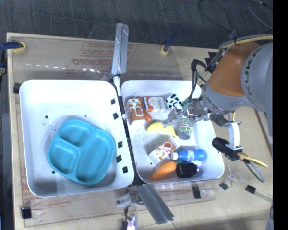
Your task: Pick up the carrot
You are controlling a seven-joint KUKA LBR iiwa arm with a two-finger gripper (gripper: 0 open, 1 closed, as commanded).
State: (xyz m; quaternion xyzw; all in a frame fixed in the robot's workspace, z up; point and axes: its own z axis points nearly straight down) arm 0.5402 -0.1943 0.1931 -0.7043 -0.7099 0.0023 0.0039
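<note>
Near the lower edge of the right-hand shallow white bin [204,174] lies the tapered orange carrot [164,169], just beside a black block [187,169]. Higher up, the grey two-finger gripper [181,115] hovers; whether its claw is apart or together cannot be told.

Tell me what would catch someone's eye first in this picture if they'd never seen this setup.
Probably the bright blue divided tray, lying alone in the left bin. Next, the grey arm with its orange band reaching in from the right, its hand low over the cluttered right bin. The orange carrot lies at that bin's near edge, beside a blue bottle.
</note>
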